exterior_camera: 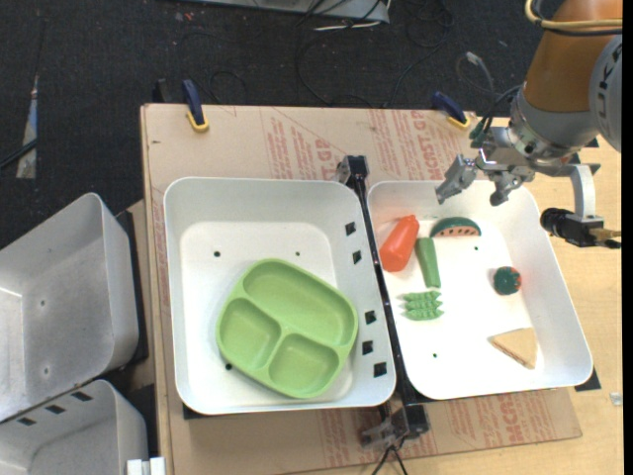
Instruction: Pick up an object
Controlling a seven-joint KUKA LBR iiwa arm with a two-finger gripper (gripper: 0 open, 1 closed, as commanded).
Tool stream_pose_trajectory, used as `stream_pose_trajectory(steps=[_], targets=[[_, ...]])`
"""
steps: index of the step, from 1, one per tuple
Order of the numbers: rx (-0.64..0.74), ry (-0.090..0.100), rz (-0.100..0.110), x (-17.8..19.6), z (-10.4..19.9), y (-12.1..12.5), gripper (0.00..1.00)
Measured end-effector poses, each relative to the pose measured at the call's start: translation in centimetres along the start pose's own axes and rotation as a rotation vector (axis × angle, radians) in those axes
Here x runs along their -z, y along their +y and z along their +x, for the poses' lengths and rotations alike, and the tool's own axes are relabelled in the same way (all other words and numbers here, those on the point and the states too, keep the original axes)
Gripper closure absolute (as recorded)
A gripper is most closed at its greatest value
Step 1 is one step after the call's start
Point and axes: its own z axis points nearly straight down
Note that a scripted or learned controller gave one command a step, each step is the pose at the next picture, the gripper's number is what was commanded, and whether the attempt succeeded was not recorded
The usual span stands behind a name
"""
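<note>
My gripper point(479, 179) hangs spread and bare above the right bin point(554, 265) (far edge); nothing is picked yet, the watermelon slice point(456, 229) lies nearest.

**Plastic, Card and Metal on the Bench**

Both white bins point(188, 206) look like smooth moulded plastic with a faint sheen. The green divided tray point(287, 327) is matt plastic. The orange piece point(399, 242), the green stick point(427, 261) and the dark green ball point(507, 280) look smooth and plastic-like; the tan wedge point(515, 345) looks duller. The board beneath point(267, 142) is matt printed cardboard. The gripper point(480, 181) is bare grey metal, and the orange band point(586, 8) above it is glossy.
</note>
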Motion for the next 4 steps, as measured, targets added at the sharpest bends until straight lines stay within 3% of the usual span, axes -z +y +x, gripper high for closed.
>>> stream_pose_trajectory(steps=[1, 4], targets=[[0.002, -0.002, -0.013, 0.8, 0.0, 0.2, 0.00], [0.005, 0.000, -0.009, -14.6, 1.6, 1.8, 0.00]])
